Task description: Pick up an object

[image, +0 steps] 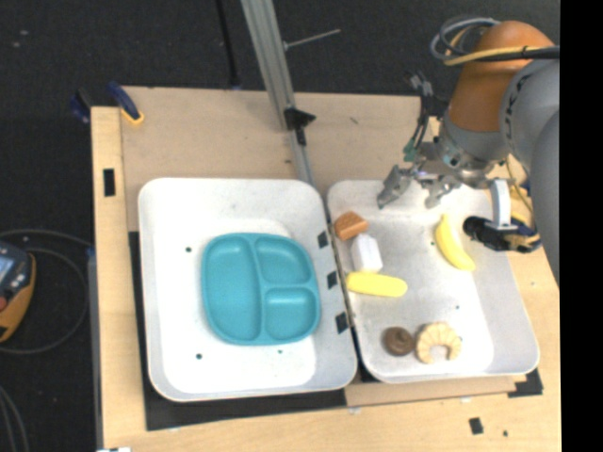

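Note:
My gripper (pixel 415 192) hangs over the far edge of the right bin (pixel 499 347), fingers spread open with nothing between them. A banana (pixel 454 243) lies just below and to the right of it. Along the bin's left side sit an orange block (pixel 350 224), a white cylinder (pixel 366 252) and a yellow oblong piece (pixel 377 284). Near the front lie a brown doughnut (pixel 398 341) and a pale croissant-like pastry (pixel 439 342).
The left bin (pixel 170 365) holds a teal divided plate (pixel 260 286). A metal post (pixel 273 64) rises slantwise from behind the bins, its base close to the gap between them. The bench's wooden top surrounds both bins.

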You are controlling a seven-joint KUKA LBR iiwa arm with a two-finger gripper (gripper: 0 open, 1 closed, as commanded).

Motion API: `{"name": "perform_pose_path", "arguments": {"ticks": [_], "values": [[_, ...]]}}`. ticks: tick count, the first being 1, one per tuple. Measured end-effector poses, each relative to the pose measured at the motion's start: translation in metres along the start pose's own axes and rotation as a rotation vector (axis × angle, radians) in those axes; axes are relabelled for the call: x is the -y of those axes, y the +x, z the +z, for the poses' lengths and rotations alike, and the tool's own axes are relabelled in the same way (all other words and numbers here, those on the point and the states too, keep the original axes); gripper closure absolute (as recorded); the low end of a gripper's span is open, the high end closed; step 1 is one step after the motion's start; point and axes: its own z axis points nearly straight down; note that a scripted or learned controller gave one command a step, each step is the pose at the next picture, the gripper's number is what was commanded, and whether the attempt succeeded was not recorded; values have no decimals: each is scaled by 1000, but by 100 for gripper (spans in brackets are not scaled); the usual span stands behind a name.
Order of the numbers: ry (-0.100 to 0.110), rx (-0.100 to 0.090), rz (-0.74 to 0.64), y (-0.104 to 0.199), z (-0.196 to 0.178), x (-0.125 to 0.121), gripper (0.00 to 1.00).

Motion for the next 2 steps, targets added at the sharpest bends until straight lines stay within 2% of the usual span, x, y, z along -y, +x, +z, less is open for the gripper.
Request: {"name": "perform_pose_path", "arguments": {"ticks": [1, 2], "values": [[2, 0, -3, 0, 62, -4, 0], [-7, 2, -3, -1, 46, -6, 100]]}}
